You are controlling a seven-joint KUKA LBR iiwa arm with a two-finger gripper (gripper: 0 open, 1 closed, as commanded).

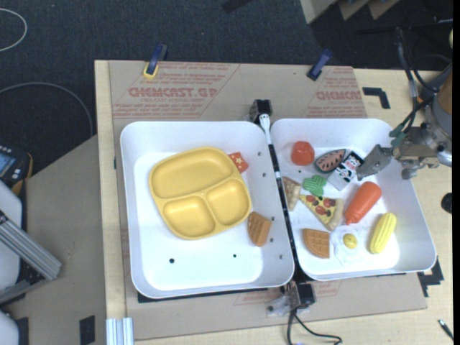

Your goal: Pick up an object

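While the arm reached in from 3 o'clock, the hand (381, 158) hung over the 2 o'clock part of the right bin (413, 214). Whether it was wide or narrow could not be told; nothing was seen held in it.

Right bin: a carrot (361, 200) lay just at 7 o'clock of the hand, with corn (382, 232) beside it at 5 o'clock. A tomato (302, 152) sat toward 10 o'clock. A pizza slice (320, 207) lay near the centre, an egg (348, 241) and a waffle (316, 242) toward 6 o'clock.

Left bin (136, 214): a yellow tray (199, 192) with three compartments sat at centre. A bread piece (259, 228) lay just at 4 o'clock of the tray, a small red item (238, 162) touching its 2 o'clock rim.

Both bins stood side by side on the table (215, 85).
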